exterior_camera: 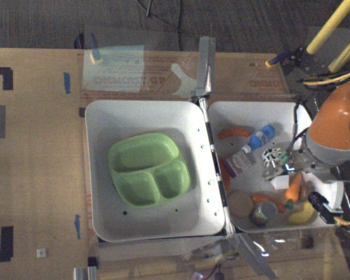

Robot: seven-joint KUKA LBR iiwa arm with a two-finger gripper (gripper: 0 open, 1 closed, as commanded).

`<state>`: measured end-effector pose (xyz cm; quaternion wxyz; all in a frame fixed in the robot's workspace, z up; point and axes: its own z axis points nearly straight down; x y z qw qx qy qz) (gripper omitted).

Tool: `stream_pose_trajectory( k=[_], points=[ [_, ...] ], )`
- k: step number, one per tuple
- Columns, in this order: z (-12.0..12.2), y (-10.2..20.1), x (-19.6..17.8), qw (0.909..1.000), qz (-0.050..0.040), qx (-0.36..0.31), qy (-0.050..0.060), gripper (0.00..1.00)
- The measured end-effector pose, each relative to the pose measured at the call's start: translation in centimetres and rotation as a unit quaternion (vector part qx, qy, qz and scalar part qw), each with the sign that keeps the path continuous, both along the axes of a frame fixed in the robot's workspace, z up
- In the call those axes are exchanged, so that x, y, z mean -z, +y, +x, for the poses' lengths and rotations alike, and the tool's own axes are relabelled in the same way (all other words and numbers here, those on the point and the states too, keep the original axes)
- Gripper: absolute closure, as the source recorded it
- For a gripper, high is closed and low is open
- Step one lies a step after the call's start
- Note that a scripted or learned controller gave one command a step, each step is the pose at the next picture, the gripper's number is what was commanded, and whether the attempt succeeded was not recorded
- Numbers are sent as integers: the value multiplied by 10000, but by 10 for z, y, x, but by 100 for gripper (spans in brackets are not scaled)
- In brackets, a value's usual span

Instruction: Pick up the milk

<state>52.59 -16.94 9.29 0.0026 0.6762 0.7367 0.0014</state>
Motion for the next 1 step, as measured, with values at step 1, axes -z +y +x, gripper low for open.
stream_pose_trajectory(
  k=[1],
  points=[
    [39, 63, -104, 9999, 6, 140, 49, 100]
  ],
)
